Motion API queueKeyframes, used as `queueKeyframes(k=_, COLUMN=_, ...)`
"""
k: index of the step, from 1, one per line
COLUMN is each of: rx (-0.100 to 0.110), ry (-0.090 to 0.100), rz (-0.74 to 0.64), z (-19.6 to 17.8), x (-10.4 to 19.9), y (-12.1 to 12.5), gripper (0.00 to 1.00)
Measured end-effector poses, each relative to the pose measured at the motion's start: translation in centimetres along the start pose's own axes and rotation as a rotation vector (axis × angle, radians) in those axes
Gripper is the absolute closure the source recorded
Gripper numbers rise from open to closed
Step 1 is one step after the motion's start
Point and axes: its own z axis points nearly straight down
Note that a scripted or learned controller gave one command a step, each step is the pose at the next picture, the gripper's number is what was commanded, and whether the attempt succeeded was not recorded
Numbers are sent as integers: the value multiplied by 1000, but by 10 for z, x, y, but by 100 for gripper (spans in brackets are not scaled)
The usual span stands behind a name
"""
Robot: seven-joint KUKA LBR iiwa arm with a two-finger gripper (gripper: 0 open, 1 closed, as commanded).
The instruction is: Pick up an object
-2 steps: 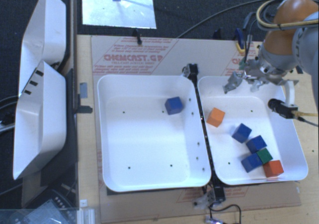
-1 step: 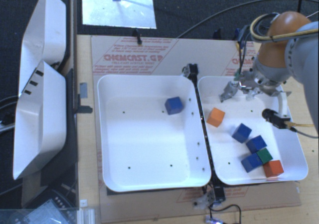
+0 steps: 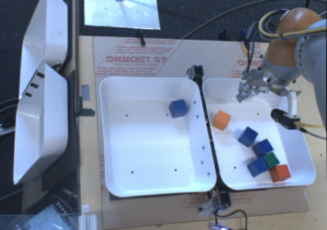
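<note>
Gripper [image 3: 247,92] hovers over the right bin's [image 3: 301,144] far end, fingers slightly parted, holding nothing. We're in approach. Nearest candidate is the orange cube [image 3: 221,120], below-left of it; next move calls for shifting over it and descending.

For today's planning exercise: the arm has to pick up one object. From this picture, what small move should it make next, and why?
Probably a short move forward and down toward the orange cube. The hand hovers over the back of the right bin, with nothing between its fingers. That cube is the nearest object and lies apart from the others, while the blue cubes, green cube and red cube crowd together.
</note>
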Motion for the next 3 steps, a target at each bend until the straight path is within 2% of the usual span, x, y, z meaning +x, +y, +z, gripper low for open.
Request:
queueKeyframes(k=1, rx=-2, ry=0, rz=0, z=-43, x=-2, y=-1, gripper=100)
queueKeyframes(k=2, rx=-2, ry=0, rz=0, z=-94, x=-8, y=8, gripper=100)
queueKeyframes(k=3, rx=-1, ry=0, rz=-1, z=-129, x=-8, y=9, gripper=100)
